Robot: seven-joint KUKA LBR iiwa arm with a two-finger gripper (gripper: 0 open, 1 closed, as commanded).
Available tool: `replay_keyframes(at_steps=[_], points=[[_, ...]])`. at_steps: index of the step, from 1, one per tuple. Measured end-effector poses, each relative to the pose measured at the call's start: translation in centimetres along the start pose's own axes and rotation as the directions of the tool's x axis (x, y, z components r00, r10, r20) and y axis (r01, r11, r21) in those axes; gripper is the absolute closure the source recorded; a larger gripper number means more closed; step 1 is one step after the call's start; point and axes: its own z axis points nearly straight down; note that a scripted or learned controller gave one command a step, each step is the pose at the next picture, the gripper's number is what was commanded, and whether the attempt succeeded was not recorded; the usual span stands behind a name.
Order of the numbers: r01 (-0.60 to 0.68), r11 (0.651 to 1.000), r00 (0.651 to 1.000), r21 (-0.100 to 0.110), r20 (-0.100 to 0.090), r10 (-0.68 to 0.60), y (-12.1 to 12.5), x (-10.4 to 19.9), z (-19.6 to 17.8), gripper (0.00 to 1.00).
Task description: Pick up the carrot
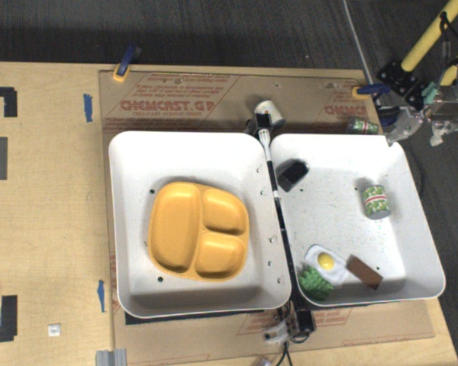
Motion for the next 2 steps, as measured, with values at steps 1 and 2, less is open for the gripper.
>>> replay_keyframes(at_steps=[1, 2], points=[[0.038, 0.999, 0.999, 0.001, -0.001, -0.038, -6.2, 2.7, 9.3, 0.00], [-0.043, 0.999, 0.999, 0.001, -0.002, 0.043, -9.2, 10.2, 18.9, 0.00]])
